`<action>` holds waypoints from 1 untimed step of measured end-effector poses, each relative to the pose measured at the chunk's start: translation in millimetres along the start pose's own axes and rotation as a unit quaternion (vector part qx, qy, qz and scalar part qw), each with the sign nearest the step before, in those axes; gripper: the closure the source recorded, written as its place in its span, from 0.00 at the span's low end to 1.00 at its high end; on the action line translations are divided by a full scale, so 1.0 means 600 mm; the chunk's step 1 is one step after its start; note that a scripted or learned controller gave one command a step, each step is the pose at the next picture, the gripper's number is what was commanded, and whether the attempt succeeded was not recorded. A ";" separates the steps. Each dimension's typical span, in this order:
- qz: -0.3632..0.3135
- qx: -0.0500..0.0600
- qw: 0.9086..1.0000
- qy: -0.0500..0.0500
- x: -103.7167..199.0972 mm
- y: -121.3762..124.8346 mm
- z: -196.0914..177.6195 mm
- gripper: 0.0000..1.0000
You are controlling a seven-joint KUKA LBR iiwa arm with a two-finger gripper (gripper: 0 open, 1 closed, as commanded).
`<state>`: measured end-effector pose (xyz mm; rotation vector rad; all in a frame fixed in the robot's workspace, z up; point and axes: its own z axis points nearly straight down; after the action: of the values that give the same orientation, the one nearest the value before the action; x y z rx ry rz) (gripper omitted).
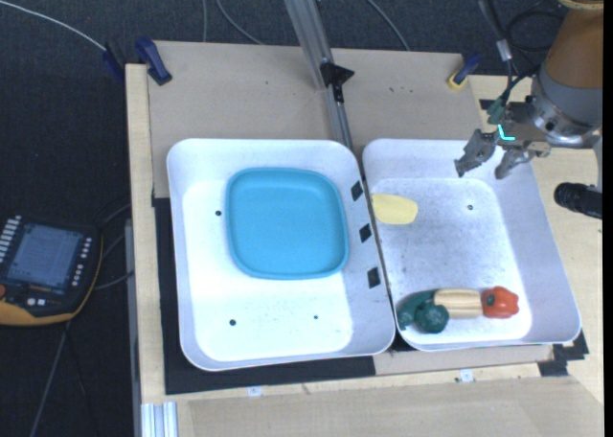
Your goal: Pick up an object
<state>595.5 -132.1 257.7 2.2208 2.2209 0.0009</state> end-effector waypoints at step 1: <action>0.000 0.000 1.000 0.000 0.000 0.000 0.000 0.00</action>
<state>595.4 -132.1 257.6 2.2208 2.2210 0.0008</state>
